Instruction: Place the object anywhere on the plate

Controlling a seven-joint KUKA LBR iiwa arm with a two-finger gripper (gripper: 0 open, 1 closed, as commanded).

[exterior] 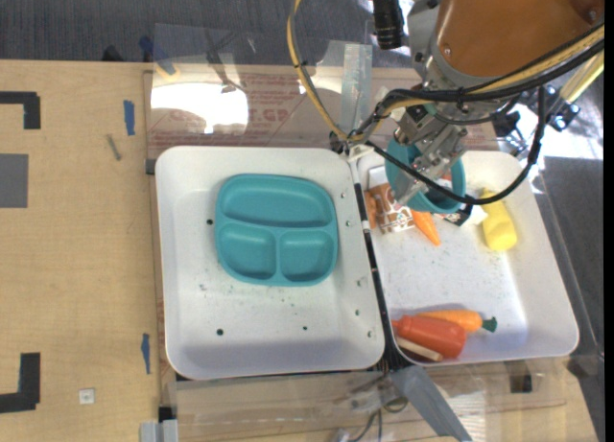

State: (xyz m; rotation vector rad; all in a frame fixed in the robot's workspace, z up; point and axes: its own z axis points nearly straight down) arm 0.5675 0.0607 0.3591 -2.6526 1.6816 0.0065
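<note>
Teal plate (276, 227), three compartments, sits flat in the left bin (182, 315), roughly centred, nothing on it. Everything else is off to the plate's right, across the divider, in the right bin (537, 330). Arm (508, 9) comes down over that bin's far end, cables looping around the wrist. Gripper (414, 193) is low at the bin's upper-left corner, just right of the plate's top-right edge; whether it is spread or pressed together I cannot tell (cables and a teal bowl-like thing (443, 186) crowd the tip). Right under the gripper, close to the divider, there's a small brown-and-white patterned item (385, 210) and a small orange carrot-shaped piece (427, 228) touching or nearly touching it; I can't tell if either is actually pinched. Farther right of the plate, a yellow object (498, 229) lies on the bin floor, apart from the gripper. Right of the plate's lower edge, near the bin's front wall, a bigger carrot (459, 319) with a green tip lies against a red-orange block (430, 337). The bench (67, 239) is tan board with black corner marks, left of the plate.
</note>
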